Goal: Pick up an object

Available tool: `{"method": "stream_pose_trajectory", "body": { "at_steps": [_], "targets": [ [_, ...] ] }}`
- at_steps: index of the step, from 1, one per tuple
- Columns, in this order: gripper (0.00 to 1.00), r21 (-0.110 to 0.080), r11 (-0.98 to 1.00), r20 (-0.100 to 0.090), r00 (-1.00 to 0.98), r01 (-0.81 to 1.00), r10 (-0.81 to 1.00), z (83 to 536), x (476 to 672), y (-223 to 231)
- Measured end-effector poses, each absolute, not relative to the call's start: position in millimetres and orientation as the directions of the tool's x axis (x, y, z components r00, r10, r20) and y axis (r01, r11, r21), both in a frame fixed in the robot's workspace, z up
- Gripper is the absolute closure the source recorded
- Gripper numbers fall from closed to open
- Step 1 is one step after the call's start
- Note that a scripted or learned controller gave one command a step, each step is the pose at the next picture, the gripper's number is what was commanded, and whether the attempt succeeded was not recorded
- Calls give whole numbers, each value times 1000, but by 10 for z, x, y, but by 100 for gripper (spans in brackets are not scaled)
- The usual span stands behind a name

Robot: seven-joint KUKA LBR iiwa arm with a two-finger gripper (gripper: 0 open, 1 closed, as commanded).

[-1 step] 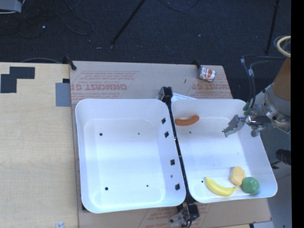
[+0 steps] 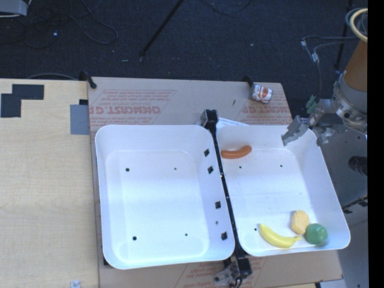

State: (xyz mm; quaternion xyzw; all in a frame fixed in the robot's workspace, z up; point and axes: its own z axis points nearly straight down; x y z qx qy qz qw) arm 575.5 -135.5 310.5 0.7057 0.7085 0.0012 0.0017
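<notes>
The right bin (image 2: 324, 179) holds an orange sausage (image 2: 236, 152) near its far left corner. A yellow banana (image 2: 277, 237), a small yellow-orange piece (image 2: 300, 222) and a green ball (image 2: 316, 234) lie together in its near right corner. My gripper (image 2: 309, 133) hangs over the far right rim of that bin, well to the right of the sausage. It is open, with nothing between its fingers (image 2: 292, 131).
The left bin (image 2: 108, 179) lies beside the right one, with a black clip strip (image 2: 217, 185) along their shared rim. A small can (image 2: 261, 93) sits on the cardboard behind the bins. A wooden bench top (image 2: 42, 191) extends to the left.
</notes>
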Motion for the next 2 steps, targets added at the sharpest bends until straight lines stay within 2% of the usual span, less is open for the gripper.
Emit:
{"method": "stream_pose_trajectory", "body": {
  "at_steps": [1, 2],
  "targets": [
    [0, -1, 2, 0, -2, 1000, 1000, 3025, 5893, -1204],
    [0, -1, 3, 1, -3, 1000, 1000, 3068, 5907, -959]
  ]
}}
